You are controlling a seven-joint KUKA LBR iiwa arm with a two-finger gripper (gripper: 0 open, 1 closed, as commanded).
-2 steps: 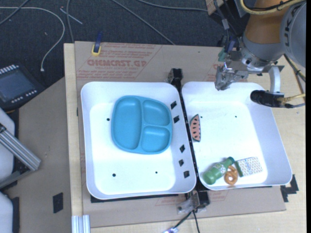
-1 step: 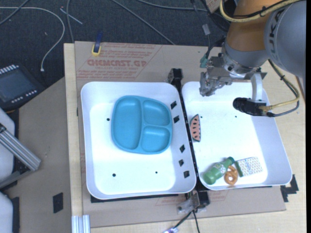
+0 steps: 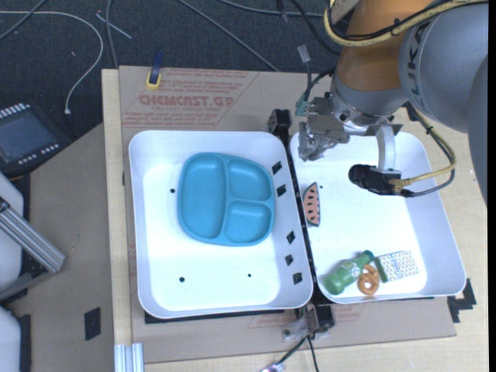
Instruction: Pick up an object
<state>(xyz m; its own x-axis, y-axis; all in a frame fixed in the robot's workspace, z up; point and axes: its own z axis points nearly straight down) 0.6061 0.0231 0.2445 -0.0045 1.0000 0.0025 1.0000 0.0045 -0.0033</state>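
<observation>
The big grey robot arm (image 3: 446,49) with its orange band reaches in from the upper right of the camera view, its wrist bent downward so that the metal hand (image 3: 314,147) points into the far left corner of the right-hand shallow white bin (image 3: 442,231), close to the wall shared by the two bins. Yellow and black cables loop around the orange section, and a small black unit on the wrist juts over the middle of the bin. From this angle I cannot tell how far the hand is spread, and nothing is visible in its grip.

The brown cardboard-covered table (image 3: 194,95) carries both bins. The left-hand shallow white bin (image 3: 151,231) holds a light blue plastic plate with three compartments (image 3: 226,198), lying flat near its middle.

In the right-hand bin, a small watermelon-slice toy, red with a green rind (image 3: 311,204), lies by the left wall, just below the hand and apart from it. At the near edge sit a green bottle-shaped toy (image 3: 342,274), an orange pretzel-shaped piece (image 3: 369,282) touching it, and a small white patterned packet (image 3: 399,265) just beside them.
</observation>
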